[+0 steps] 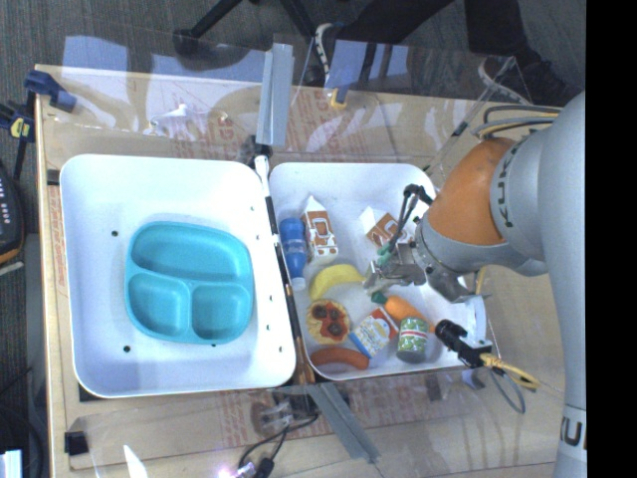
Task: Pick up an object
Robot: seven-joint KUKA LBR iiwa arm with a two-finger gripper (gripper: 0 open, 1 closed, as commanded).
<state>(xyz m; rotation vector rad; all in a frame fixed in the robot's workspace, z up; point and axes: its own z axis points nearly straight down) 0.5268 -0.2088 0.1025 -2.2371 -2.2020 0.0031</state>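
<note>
Right bin [343,179]: end effector [386,275], state unclear, above banana [333,280]; soft, curved, bruisable — grip mid-body, lightly.

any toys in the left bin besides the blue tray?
No, the left bin holds just the blue tray; the toy food sits in the right bin.

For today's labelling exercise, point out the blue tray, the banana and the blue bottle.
blue tray [189,282]: camera view, on the ridge between its compartments.
banana [334,280]: camera view, middle of its curved yellow body.
blue bottle [293,249]: camera view, middle of its side.
</note>
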